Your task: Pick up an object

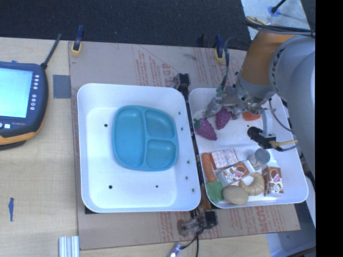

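My gripper [228, 103] is low over the far part of the right bin [300, 194]. A purple bunch of grapes [222, 118] lies right under it, touching or nearly touching it. A second purple bunch [205, 128] lies a little to the left, by the bin's left wall. A small red-orange piece [251, 115] peeks out just to the gripper's right. The arm's grey body and orange band cover the bin's far right corner.
The near half of the right bin holds an orange carrot [207, 166], two small cartons [224, 158], a brown carton [274, 180], a grey can [261, 156], a croissant [253, 185] and a bread roll [235, 195]. The left bin [96, 197] holds a blue divided plate [144, 138]. A tablet [16, 98] lies at the far left.
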Controlling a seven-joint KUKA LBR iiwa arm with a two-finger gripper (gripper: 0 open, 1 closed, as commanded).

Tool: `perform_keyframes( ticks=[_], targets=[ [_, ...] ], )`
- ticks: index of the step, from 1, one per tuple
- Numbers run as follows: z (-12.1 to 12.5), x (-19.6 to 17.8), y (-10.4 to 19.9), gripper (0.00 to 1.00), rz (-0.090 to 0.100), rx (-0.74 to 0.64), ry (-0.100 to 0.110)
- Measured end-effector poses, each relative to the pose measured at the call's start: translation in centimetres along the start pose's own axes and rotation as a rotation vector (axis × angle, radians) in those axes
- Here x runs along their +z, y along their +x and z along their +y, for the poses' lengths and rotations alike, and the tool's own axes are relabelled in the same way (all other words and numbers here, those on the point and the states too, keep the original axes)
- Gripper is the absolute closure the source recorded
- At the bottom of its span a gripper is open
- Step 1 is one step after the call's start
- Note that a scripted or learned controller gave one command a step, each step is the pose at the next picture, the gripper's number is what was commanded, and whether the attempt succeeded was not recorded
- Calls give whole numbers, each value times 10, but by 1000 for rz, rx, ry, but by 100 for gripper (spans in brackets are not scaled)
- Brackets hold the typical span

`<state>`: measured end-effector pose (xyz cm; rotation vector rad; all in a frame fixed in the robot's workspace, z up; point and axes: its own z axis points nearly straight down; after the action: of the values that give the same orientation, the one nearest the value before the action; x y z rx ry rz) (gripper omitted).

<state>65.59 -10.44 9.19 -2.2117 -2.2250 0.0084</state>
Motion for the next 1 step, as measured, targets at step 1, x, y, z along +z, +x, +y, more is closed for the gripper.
perform_keyframes(
  ticks=[1],
  targets=[
    [0, 0, -6, 0, -1, 1, -3]
  ],
)
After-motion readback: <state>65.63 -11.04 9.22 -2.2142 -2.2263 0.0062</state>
